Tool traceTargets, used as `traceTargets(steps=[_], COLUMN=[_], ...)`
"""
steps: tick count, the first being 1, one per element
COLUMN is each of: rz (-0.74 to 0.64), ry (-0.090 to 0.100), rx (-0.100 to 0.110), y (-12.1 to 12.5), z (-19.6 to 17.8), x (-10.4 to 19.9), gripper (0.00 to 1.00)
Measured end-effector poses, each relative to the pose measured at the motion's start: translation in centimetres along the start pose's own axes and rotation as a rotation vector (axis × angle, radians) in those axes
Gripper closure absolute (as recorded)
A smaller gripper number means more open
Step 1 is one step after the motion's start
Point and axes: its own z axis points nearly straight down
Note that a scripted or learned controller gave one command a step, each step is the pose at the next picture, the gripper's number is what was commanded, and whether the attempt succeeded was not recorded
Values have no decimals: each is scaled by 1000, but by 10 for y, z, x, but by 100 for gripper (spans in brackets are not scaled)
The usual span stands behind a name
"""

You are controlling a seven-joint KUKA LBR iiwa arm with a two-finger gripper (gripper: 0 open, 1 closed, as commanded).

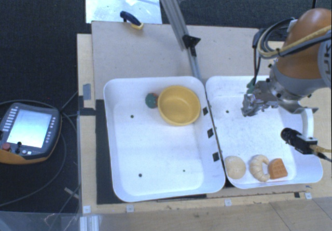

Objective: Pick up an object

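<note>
Gripper [251, 104] over right bin [228, 90], yellow bowl [179, 105] in left bin [155, 173], croissant [259, 167] near front

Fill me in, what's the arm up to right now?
The arm's gripper hangs over the upper part of the right bin, with nothing visibly held. That bin's pickable items sit along its near edge: a round bun, a croissant and an orange block. The left bin holds a yellow bowl with a small green object beside it.
</note>
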Motion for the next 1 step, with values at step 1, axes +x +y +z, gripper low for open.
traceTargets(steps=[1], rz=[0], ry=[1], rx=[2], y=[25], z=[15], x=[47], gripper=[100])
